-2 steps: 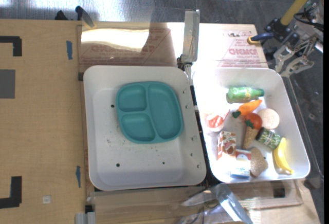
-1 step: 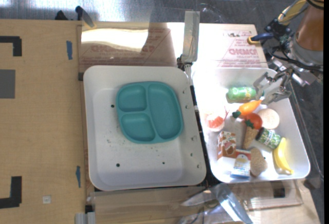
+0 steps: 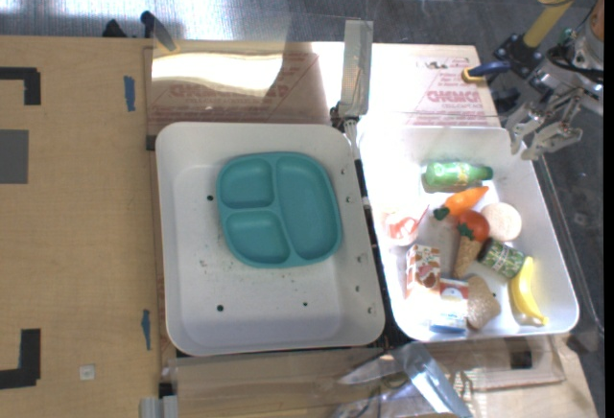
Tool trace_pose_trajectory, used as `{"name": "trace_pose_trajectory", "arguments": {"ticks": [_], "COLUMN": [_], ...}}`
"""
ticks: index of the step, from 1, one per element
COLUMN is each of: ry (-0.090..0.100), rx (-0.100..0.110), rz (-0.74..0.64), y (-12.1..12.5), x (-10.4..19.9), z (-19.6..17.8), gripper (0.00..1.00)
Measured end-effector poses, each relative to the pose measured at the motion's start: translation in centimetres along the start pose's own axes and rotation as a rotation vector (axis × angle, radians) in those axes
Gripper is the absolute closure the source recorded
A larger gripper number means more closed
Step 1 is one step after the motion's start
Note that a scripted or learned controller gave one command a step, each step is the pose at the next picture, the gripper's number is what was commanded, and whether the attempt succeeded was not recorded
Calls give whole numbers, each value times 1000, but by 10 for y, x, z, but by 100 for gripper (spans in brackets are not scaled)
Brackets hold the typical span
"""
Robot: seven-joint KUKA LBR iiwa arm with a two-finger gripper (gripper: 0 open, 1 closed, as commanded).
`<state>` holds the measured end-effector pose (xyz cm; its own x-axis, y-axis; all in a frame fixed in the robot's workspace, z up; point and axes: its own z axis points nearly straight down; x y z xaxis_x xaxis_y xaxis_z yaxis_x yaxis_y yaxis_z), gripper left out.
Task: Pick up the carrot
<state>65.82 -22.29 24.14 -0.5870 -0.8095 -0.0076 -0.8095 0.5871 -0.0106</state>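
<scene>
Looked down from the camera view on the right bin (image 3: 403, 152), with the green bottle (image 3: 458, 175) lying across its far part. Found the carrot (image 3: 465, 199) just below this bottle, almost touching it, orange body tilted and its small green end pointing away to the left. Noted a white ball (image 3: 502, 220) below and right of the bottle, close against the carrot, and a banana (image 3: 525, 296) much further below the bottle, near the bin's corner. Saw the left bin (image 3: 177, 215), with a teal divided plate (image 3: 279, 208), well to the left of the bottle.

Saw the gripper (image 3: 542, 140) above and to the right of the bottle, over the bin's rim, well apart from the carrot. Could not tell whether it stood wide or narrow. Carried no carrot, since the carrot lay in the bin.

Judged the step as the approach, with the grasp not yet begun. Judged the next move to call for travel left and down toward the spot just under the bottle, with a grip across the carrot's body, clear of bottle and ball.
</scene>
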Motion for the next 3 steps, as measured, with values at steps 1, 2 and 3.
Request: {"name": "trace_pose_trajectory", "arguments": {"ticks": [1, 2, 3], "ry": [-1, 1, -1], "rx": [-1, -9, -1], "rz": [-235, -229, -454], "y": [-8, 12, -9], "x": [-8, 7, -8], "z": [-37, -11, -59], "gripper": [100, 100, 100]}}
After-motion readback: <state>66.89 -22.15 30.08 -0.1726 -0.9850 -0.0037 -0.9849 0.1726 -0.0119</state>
